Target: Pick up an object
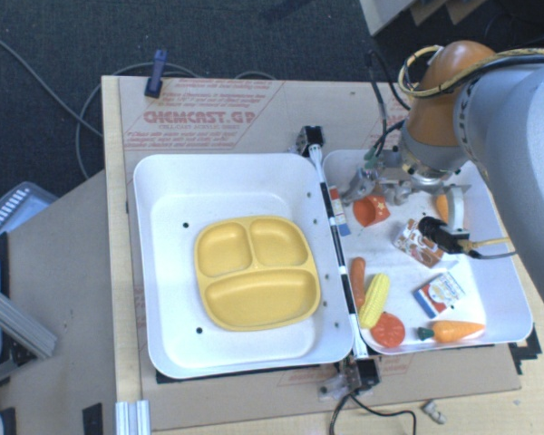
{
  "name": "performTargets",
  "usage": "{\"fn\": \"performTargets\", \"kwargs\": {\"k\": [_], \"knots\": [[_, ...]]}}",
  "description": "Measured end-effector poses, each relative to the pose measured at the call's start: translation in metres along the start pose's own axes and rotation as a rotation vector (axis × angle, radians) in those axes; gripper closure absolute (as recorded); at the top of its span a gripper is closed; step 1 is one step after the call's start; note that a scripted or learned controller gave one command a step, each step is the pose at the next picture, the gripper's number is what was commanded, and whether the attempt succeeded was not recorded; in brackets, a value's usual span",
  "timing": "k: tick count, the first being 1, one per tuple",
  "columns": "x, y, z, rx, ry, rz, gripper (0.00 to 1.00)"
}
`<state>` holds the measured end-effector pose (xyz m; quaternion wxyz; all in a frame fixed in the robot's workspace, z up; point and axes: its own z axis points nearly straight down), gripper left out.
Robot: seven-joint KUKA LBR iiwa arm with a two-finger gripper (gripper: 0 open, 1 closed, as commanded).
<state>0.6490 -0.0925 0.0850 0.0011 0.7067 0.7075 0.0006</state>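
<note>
Grey arm (490,89) above right bin (517,320), near orange-red toy (374,210).

A brown cardboard-topped bench (208,116) bore two shallow white bins side by side. The left bin (154,243) sat just beside the right bin (512,320), their rims touching along a clipped seam. Red printed lettering (199,118) ran across the bench surface beyond the left bin. A small blue clip (155,72) stood at the bench's far edge, beyond that bin's far left corner.
</note>
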Motion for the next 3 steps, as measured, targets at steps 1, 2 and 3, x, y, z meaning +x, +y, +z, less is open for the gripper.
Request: {"fn": "performTargets", "kwargs": {"k": [1, 2, 3], "knots": [[0.0, 0.001, -0.01, -0.003, -0.001, -0.001, 1.0], [0.043, -0.051, -0.122, -0.001, 0.001, 0.0, 1.0], [0.094, -0.098, -0.131, 0.006, 0.002, 0.0, 1.0]]}}
